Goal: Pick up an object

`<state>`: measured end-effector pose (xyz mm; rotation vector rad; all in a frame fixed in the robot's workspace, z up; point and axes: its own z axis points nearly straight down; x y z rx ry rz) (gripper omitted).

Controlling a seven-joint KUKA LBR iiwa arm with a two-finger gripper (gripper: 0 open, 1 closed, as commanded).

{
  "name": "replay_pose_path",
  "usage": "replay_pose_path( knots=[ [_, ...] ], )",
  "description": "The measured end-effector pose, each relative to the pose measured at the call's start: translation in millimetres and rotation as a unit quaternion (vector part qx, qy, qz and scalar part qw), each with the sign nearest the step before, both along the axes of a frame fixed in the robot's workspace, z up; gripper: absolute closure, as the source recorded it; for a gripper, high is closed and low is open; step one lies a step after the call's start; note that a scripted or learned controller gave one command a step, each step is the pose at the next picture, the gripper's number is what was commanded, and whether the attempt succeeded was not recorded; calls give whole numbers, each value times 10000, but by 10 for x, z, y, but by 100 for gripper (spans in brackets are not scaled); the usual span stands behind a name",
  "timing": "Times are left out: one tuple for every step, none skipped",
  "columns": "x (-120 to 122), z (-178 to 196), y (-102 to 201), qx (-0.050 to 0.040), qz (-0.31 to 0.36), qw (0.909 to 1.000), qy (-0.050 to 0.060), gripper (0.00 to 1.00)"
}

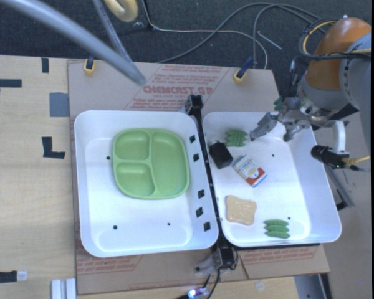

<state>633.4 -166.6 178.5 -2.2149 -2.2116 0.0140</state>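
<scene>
At the lower right of the frame we see green pea pods point(277, 228) and a toast slice point(240, 210) in the right bin point(321, 217); further up, a small carton point(249, 170), a black block point(220, 154), a green leafy piece point(235, 137). At upper right, the gripper point(276, 127) hovers, fingers spread, pinching nothing.

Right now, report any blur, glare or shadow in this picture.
Camera view: a grey bar across the top left is blurred, out of focus; the gripper looks slightly soft; light is even, the white bins show mild glare, and shadows are faint.
</scene>
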Motion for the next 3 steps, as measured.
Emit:
replay_pose_path(
  knots=[
    [33,77,2,-11,15,10000,-65,0],
    [21,-571,36,-10,19,10000,-35,0],
    [22,-950,41,-23,20,10000,-73,0]
  ],
)
